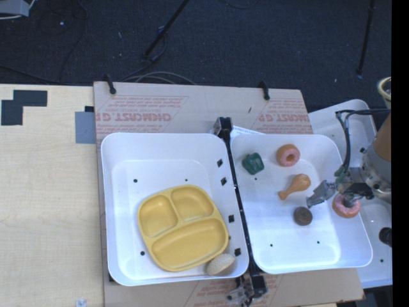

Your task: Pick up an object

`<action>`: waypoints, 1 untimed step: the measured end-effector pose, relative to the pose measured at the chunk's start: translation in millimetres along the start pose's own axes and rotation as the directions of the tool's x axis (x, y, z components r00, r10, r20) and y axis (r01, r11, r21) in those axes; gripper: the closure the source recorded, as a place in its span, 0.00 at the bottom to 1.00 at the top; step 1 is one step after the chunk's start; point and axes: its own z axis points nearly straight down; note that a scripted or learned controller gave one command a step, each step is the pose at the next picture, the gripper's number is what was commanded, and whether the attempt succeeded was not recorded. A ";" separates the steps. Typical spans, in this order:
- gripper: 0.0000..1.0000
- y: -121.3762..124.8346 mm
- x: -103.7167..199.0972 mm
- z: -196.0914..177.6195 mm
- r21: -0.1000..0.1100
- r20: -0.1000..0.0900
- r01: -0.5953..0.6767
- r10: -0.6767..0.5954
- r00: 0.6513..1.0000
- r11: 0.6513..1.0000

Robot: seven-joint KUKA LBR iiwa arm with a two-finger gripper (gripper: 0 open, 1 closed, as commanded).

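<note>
- A pink ring (347,206) sits at the right edge of the right bin (319,251), on or against its rim, directly under the end effector (339,194).
- The end effector hangs over that edge; a grey finger (317,197) juts left toward the bin's middle, and I cannot tell whether the fingers are wide or narrow, nor whether they grip the ring.
- The arm (383,152) comes in from the right, its orange band at the frame's side.
- Just left of the finger lie a tan drumstick (295,185) and, below it, a dark round piece (303,216).
- Farther up the right bin are an orange ring (288,155) and a green block (253,164), apart from each other.
- The left bin (128,171) holds a yellow divided tray (183,228); a beige oval (221,264) touches the tray's lower right corner.
- Both bins rest on cardboard (192,110) on the bench (45,203).
</note>
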 end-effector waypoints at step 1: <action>0.00 2.3 0.1 -6.0 -0.011 0.002 0.003 -0.003 1.000 1.000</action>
